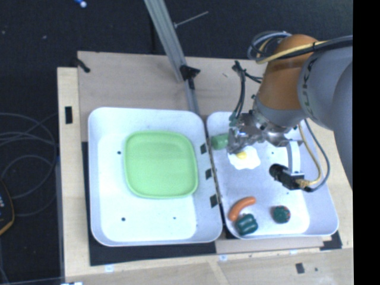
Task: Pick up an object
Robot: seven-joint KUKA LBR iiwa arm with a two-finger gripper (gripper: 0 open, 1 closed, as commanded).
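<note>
Over the right bin, the gripper hangs above a fried egg; whether its claw is wide or narrow is unclear

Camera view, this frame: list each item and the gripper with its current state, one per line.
gripper: low in the right bin, over the fried egg; grip not discernible
fried egg: flat on the bin floor
green plate: flat in the left bin
hot dog: lying loose, untouched
green pepper: lying beside the hot dog
round green item: resting alone
</note>
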